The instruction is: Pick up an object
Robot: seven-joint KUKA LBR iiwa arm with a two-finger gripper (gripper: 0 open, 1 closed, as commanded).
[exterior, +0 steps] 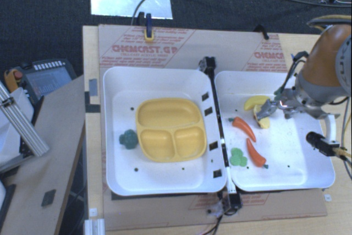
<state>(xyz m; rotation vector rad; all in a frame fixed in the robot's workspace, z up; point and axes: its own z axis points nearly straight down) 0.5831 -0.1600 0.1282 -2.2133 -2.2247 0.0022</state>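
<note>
The grey arm (330, 63), with its orange band above the wrist, reaches in from the right and angles downward to the left, its gripper (265, 111) lowered at the end.

tray (168, 129) in L bin (115, 173), peppers (244, 129) in R bin (308, 179)

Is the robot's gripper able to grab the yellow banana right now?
Probably yes. The gripper hangs right beside the yellow banana in the right bin, and nothing lies on top of it.

bright, even overhead light | soft shadows | slightly soft focus
</note>
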